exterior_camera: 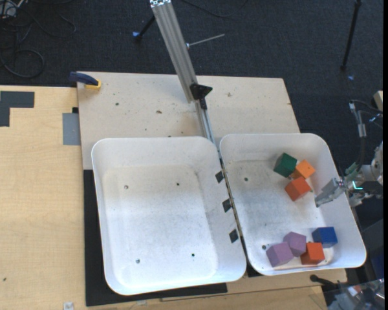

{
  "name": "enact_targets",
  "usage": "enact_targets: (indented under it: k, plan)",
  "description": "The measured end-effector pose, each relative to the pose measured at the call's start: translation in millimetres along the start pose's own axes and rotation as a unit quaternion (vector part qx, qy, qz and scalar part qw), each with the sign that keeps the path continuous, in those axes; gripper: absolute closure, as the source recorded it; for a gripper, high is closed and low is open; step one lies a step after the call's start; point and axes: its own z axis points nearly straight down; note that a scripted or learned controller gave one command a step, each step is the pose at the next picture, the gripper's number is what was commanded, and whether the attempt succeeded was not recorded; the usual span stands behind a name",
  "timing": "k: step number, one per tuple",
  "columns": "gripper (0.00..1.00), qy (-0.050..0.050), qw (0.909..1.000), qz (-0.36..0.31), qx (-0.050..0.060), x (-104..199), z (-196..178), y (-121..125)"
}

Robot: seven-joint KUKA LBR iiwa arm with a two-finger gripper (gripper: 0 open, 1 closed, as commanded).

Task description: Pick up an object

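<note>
The right bin (pixel 271 137) holds several small blocks. A green block (pixel 285 165), an orange block (pixel 304 169) and a red-orange block (pixel 298 188) cluster near its far right side. At its near right corner lie a blue block (pixel 324 236), two purple blocks (pixel 296 243) (pixel 279 254) and another red-orange block (pixel 313 253). My gripper (pixel 330 191) reaches in over the bin's right rim, just right of the red-orange block in the far cluster and apart from it. Nothing shows in its grasp.
The left bin (pixel 94 152) lies beside the right one, with small black clips along the shared rim (pixel 224 189). A slanted aluminium bar (pixel 174 37) rises behind the bins. A blue and yellow clamp (pixel 84 79) sits at the board's far left corner.
</note>
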Motion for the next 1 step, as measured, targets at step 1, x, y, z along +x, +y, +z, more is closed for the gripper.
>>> enact_targets:
  k: [1]
  plan:
    - [0.00,-0.001,1.0000,0.001,-0.002,-0.8,-1.8,0.4]
